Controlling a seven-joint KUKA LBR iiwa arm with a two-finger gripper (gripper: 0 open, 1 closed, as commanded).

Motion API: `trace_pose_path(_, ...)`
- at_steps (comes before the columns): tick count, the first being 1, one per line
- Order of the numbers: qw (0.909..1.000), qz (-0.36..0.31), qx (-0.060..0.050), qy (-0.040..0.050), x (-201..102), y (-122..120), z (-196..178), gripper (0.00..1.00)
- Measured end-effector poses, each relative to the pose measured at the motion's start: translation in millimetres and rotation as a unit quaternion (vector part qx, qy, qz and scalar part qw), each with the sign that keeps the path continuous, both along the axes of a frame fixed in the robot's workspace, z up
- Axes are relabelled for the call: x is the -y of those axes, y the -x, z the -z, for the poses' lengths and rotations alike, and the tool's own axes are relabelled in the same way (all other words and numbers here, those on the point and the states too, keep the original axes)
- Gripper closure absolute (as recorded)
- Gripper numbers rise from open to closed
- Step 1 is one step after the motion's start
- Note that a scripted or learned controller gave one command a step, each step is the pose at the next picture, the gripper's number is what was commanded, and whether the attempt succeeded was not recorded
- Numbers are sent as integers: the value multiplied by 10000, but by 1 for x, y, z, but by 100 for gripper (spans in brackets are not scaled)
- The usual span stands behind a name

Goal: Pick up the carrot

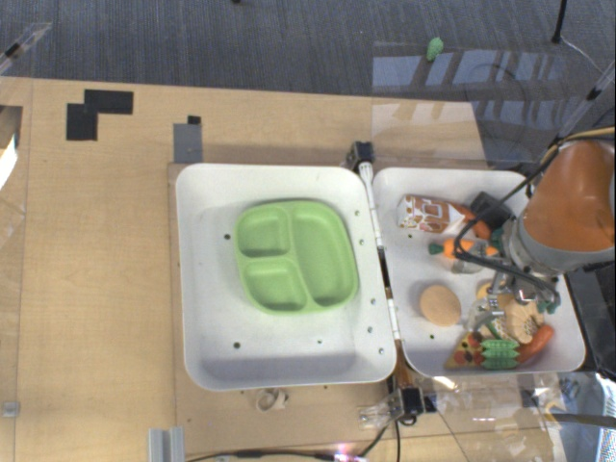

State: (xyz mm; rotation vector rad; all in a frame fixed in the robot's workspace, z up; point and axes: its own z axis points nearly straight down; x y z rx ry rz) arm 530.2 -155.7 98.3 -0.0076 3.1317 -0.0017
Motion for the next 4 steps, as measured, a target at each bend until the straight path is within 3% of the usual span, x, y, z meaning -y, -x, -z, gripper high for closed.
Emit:
trace_pose_path(1, 9831, 1830, 20, -16, 7, -53, 9, 0)
trace_pose_path(2, 9787, 2051, 34, -15, 20, -10, 9, 0)
trace_pose_path(3, 9973, 738, 24, -12, -22, -63, 9, 0)
trace_pose_path(4, 9886, 1505, 38, -14, 9, -2, 8, 0)
